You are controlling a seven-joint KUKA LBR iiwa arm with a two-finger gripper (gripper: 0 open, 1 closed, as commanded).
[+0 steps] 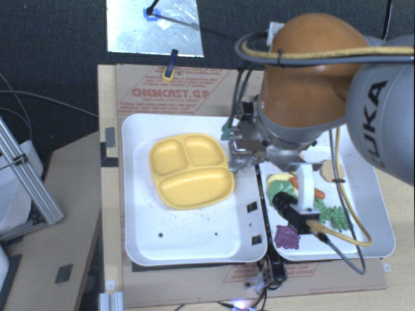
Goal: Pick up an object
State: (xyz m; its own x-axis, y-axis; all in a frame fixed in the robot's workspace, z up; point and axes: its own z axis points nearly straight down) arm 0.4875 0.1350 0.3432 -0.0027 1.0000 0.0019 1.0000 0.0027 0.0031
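Arm: the grey KUKA arm with its orange band (pixel 311 63) reaches in from the right and hangs over the divide between the two bins, covering much of the right bin's far part.
Claw: the claw (pixel 238 149) sits low at the right edge of the left bin, just beside the yellow plate's right rim; I cannot tell how its fingers stand, the wrist body hides them.
Left bin: the white left bin (pixel 194 238) carries a yellow divided plate (pixel 191 170) with three compartments, lying flat in the bin's far half.
Right bin: the white right bin (pixel 379 232) holds a cluster of small toy foods near the divide: a green leafy piece (pixel 280 188), an orange carrot-like piece (pixel 319 194), a dark green sprig (pixel 337 218) and a purple bunch (pixel 287 237), perhaps grapes.
Cables: a black and yellow cable (pixel 343 238) loops down from the arm over the right bin's near part.
Tabletop: the bins rest on a cardboard sheet with red print (pixel 172 92); a shiny metal sheet (pixel 154 18) lies farther back.
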